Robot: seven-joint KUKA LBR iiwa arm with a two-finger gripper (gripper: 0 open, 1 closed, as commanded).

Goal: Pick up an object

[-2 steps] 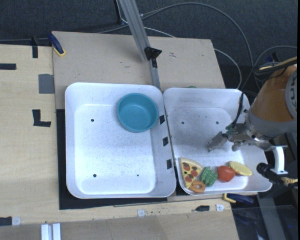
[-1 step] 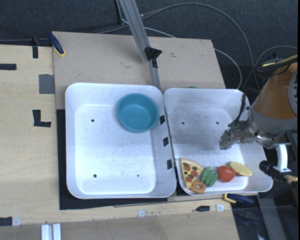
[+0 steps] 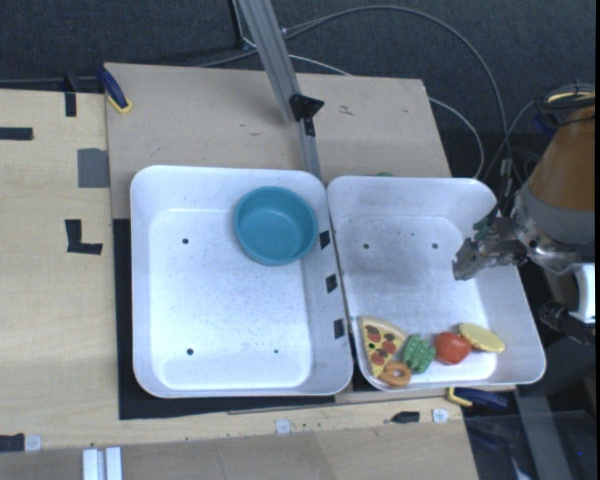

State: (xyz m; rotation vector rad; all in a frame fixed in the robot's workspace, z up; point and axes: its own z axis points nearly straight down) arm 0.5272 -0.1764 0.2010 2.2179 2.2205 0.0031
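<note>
The tool hangs over the right bin, near its right wall; open or closed, I cannot tell. Nothing is seen held, so approach step, prob. Toy tomato lies below the tool at the bin's front edge; next: descend there. No readable writing.

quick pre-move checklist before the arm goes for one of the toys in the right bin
1. Targets present: pizza slice, green toy, red tomato and yellow piece lie along the near edge of the right bin: ok.
2. Targets separated enough for a clean grasp: they sit bunched together, some touching: not ok.
3. Claw over a target: it is at the bin's right side, away from the toys: not ok.
4. Claw free of any object: nothing seen between its tips: ok.
5. Claw opening: cannot tell.
6. Blue bowl out of the path, in the left bin: ok.
</note>
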